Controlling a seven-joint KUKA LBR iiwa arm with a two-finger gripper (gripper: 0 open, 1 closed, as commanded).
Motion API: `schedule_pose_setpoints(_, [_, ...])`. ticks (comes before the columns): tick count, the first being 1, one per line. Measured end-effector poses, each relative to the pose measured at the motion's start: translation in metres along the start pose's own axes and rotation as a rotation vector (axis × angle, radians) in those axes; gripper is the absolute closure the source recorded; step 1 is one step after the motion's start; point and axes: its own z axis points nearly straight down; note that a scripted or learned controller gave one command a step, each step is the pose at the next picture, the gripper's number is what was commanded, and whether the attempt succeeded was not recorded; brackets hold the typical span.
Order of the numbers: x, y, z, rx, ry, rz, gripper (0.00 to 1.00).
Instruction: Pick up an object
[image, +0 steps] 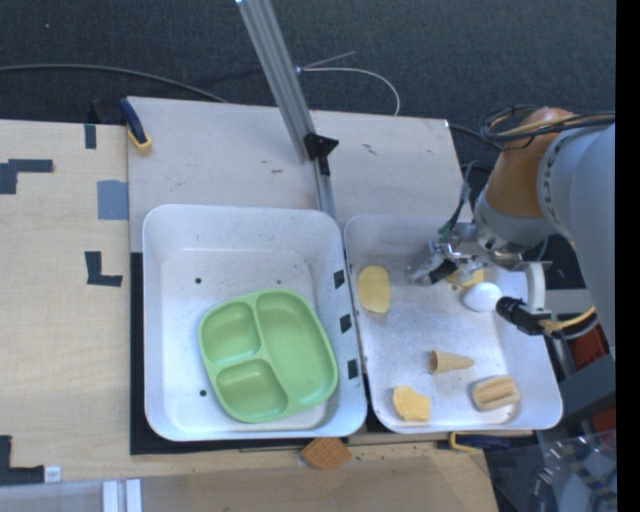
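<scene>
1. currently the arm (545, 180) reaches in from 3 o'clock and its gripper (447, 262) sits low over the upper part of the right bin (385, 232); judged as the approach stage of the pick, nothing lifted yet

2. candidate objects in the right bin: a white egg-like piece (483, 296) just beside the gripper at its 4 o'clock; a pale yellow oval piece (374, 289) at 9 o'clock of the gripper, near the bin's left wall; an orange cone (450, 362) toward 6 o'clock; a tan block (494, 392) at 5 o'clock by the lower rim; a yellow wedge (411, 404) at 6 o'clock low in the bin

3. left bin (160, 240) carries a green divided plate (268, 353), well apart from the gripper

4. recommendation: commit to one target, the white piece being nearest; centre over it before descending, since a round item may roll out of an off-centre close; keep off the bin wall

5. claw state: cannot tell whether it stands apart or together, the tip being dark and small in this view; nothing is seen clamped in it; contact with the bin floor or the white piece cannot be confirmed
</scene>
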Motion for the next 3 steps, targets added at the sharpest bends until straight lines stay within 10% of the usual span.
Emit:
schedule_pose_setpoints(1, [0.002,-0.002,-0.004,0.01,0.004,-0.002,1.0])
schedule_pose_setpoints(3, [0.005,-0.008,-0.109,0.003,0.004,-0.002,1.0])
